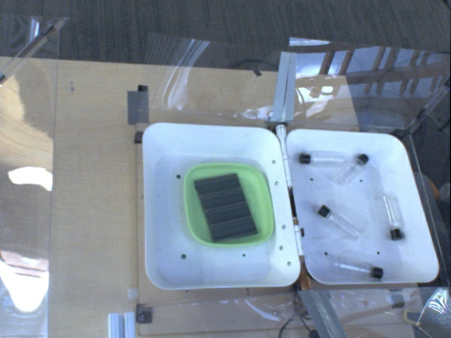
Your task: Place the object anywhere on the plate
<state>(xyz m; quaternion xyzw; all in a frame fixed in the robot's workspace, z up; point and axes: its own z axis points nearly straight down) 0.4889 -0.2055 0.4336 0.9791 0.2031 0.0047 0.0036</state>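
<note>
A green square plate (262, 189) sits in the left white bin (162, 259). A dark grey ribbed block (225, 207) lies flat on the plate, tilted slightly, covering most of its middle. In the right white bin (416, 259) lie several clear tubes with black caps: one near the back left (318, 159), one beside it at the back (350, 167), one in the middle (338, 220), one at the right (391, 217) and one at the front (358, 267).
The bins stand side by side on a pale wooden bench (84, 210). A grey metal post (284, 94) rises behind the seam between them. Clear plastic sheeting (380, 76) lies at the back right.
</note>
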